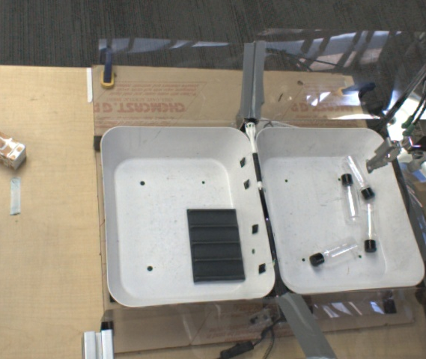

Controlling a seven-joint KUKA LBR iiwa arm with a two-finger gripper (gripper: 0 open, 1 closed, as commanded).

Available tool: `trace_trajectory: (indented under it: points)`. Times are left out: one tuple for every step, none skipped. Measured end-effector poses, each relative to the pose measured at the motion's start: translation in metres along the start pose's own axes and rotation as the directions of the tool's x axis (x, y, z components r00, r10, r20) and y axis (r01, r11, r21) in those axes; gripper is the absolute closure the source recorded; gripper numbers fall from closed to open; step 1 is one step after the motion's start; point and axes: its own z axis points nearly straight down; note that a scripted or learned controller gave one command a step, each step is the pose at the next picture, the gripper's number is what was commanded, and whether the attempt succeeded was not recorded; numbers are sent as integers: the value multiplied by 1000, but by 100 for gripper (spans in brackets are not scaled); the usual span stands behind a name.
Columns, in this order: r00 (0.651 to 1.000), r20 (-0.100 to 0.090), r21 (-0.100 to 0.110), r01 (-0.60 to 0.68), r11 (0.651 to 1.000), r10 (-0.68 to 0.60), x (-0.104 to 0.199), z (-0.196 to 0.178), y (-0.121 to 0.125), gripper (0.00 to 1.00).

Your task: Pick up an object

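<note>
Counter: tan wood on the left, two shallow white bins side by side on cardboard at centre.

Left bin: one flat black ribbed block, lower middle, long axis running toward and away from the camera. Well apart from the arm.

Right bin: several clear tubes with black caps. One tube lies in the upper right part, roughly near-to-far with a slight tilt, cap at its upper end. A second tube just beside and below it, about parallel, caps at both ends. A third tube lies lower down, long axis nearly left-right, cap at its left end.

End effector: small grey tip at the right bin's upper right rim, coming in from the right edge. Too small and cluttered by cables to read it, so I cannot tell its state. Nothing visibly in it.

Key relation: the closest candidate is the upper tube, just left of and slightly below the end effector in the view. Its long axis runs roughly near-to-far, so my guess is the grasp should close across it left-right. The black block is the far option, across the divider.

Off-task: small printed carton on the counter, far left.
</note>
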Motion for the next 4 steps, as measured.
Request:
trace_trajectory:
  points:
    - [991,2,-2,133,991,-133,-14,-139,-37,0]
    - [991,4,-1,135,991,-135,-14,-147,-36,100]
    - [976,2,-2,216,976,-216,-14,-195,23,100]
    - [971,2,-1,241,971,-241,-14,-195,91,100]
